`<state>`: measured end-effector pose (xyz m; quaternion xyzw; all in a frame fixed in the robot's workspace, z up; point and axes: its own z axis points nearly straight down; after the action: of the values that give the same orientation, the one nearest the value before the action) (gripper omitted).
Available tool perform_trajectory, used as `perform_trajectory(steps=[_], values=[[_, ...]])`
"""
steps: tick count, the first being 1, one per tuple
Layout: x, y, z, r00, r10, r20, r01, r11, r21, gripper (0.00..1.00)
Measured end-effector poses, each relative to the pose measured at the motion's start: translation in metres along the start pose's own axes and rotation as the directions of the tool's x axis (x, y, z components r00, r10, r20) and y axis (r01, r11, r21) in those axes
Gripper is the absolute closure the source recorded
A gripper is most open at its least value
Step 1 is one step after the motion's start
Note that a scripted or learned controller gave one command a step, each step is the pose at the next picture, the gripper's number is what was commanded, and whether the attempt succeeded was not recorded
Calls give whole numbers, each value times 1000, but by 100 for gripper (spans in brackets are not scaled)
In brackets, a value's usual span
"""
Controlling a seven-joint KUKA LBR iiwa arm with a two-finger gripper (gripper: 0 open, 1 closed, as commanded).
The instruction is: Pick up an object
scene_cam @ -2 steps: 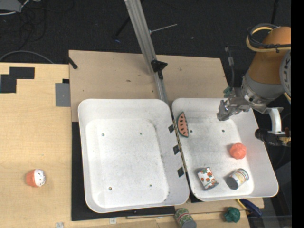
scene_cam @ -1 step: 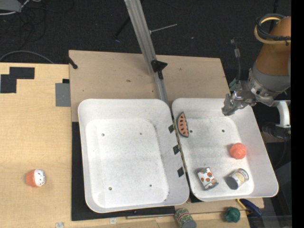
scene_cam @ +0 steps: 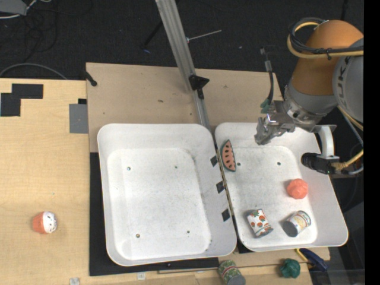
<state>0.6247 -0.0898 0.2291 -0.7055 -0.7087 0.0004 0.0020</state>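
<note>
My gripper (scene_cam: pixel 264 136) hangs over the far edge of the right bin (scene_cam: pixel 332 218), near its back left part, with nothing seen between its fingers. In that bin lie a watermelon slice toy (scene_cam: pixel 228 155) against the left wall, an orange-red ball (scene_cam: pixel 297 189) at the right, a small white box with red spots (scene_cam: pixel 259 223) near the front, and a small tin can (scene_cam: pixel 296 223) on its side beside it. The watermelon slice is the closest thing to the gripper, down and to its left.
The left bin (scene_cam: pixel 119 141) sits beside the right one. A metal rail (scene_cam: pixel 181 46) slants up from between the bins. An orange-white ball (scene_cam: pixel 44 222) lies on the wooden bench at left. A green toy (scene_cam: pixel 290 268) and a small can (scene_cam: pixel 228 271) lie by the front edge.
</note>
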Motion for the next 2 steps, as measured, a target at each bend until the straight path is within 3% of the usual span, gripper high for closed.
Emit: perform_trajectory(steps=[2], values=[[112,19,15,1000,0,1,0,1000,0,100]])
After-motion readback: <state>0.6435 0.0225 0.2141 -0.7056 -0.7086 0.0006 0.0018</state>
